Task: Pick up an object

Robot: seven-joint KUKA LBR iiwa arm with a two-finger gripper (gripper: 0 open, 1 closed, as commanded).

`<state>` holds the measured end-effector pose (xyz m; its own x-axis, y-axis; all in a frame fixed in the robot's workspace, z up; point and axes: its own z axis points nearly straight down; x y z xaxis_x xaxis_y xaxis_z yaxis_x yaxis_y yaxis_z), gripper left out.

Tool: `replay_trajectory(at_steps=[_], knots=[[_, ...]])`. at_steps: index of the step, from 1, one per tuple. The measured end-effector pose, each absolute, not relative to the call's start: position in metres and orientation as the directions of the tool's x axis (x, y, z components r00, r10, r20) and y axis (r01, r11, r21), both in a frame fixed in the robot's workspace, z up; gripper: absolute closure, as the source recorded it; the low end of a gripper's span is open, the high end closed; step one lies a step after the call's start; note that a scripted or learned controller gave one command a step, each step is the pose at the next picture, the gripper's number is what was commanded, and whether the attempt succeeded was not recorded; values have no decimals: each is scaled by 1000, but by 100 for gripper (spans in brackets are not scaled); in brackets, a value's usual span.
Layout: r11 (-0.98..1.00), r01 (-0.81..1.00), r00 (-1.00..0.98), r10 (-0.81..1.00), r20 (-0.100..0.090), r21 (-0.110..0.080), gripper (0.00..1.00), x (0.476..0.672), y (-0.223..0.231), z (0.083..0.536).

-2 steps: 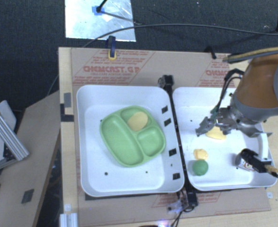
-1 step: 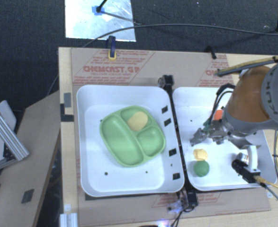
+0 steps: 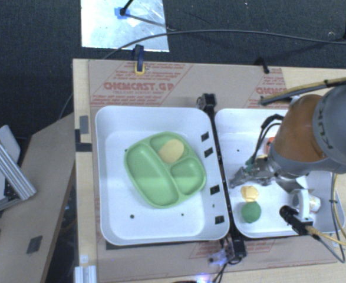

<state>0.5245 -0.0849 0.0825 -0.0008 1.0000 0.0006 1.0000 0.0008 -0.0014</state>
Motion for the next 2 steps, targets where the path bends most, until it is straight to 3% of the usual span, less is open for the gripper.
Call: replay_trajectory(at_steps=[1,2], knots=[[1,1000,-1,1000,0,3,100,526,-85,95],[1,1000,-1,1000,-1,6,100,528,-91,140]])
